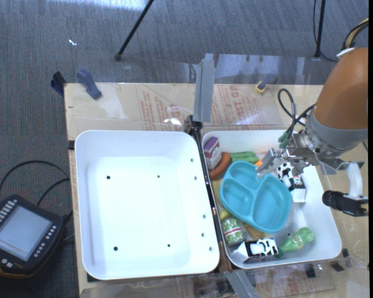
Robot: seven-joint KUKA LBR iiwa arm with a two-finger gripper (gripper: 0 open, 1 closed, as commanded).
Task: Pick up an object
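The right bin point(326, 228) holds several objects. A blue divided plate point(255, 196) lies tilted in its middle. A small purple-and-white carton point(211, 149), an orange piece point(221, 162) and a green piece point(245, 158) sit at its far left. A green can point(232, 231), a black-and-white toy point(263, 248) and a green soft toy point(296, 239) lie along the near side. My gripper point(285, 164) hangs low over the bin's right part, right above another black-and-white toy point(285, 172) with a white block point(298, 191) beside it. Whether it touches that toy is not visible.
The left bin point(87, 166) stands beside the right one, with a metal divider post point(203, 95) behind the gap. A teach pendant point(18, 231) lies on the floor at the lower left. Blue clamps point(87, 83) sit at the bench's far left corner.
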